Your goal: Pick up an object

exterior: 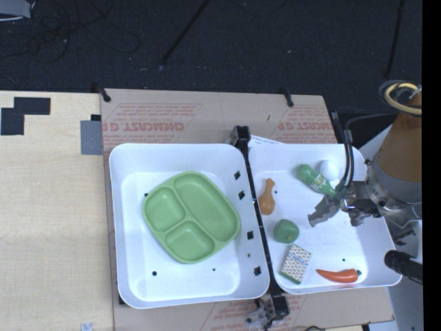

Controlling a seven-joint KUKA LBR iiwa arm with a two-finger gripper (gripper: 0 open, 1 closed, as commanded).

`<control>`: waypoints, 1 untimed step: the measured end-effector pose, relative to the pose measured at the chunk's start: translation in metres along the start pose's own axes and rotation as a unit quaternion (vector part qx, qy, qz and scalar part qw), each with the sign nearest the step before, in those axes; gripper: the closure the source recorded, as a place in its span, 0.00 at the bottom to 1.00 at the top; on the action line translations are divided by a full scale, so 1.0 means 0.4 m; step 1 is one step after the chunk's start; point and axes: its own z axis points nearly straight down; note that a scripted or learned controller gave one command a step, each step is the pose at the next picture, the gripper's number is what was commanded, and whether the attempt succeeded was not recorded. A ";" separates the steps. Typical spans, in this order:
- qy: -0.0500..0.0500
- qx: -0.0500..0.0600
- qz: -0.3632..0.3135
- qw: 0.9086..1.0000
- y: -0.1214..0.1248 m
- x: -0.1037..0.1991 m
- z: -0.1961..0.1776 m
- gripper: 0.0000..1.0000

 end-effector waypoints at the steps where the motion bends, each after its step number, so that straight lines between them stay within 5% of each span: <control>1: -0.001 -0.005 -0.001 1.000 0.004 -0.001 -0.012 0.00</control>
